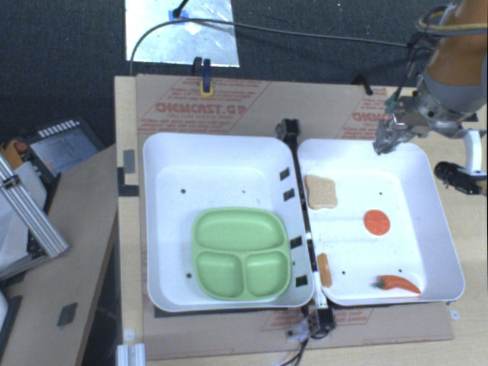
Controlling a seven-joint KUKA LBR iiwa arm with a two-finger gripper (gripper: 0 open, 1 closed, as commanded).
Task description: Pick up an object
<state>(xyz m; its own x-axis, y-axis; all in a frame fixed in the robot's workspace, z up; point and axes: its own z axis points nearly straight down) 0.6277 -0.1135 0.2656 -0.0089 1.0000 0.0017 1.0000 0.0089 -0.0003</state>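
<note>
The right bin [427, 204] holds a slice of toast [321, 192] near its left wall, a round orange-red slice [377, 222] in the middle, an orange carrot with a green top [398, 284] at the front right, and a small orange sausage-shaped piece [324, 269] at the front left. My gripper [385, 140] hangs above the far edge of this bin, well behind the round slice and to the right of the toast. Nothing shows between its fingertips.
The left bin [164, 166] carries a green divided plate [240, 252] at its front. A black clamp [290, 130] sits between the bins at the back. A blue-and-yellow clamp [204, 77] grips the cardboard's far edge. Cables cross the back.
</note>
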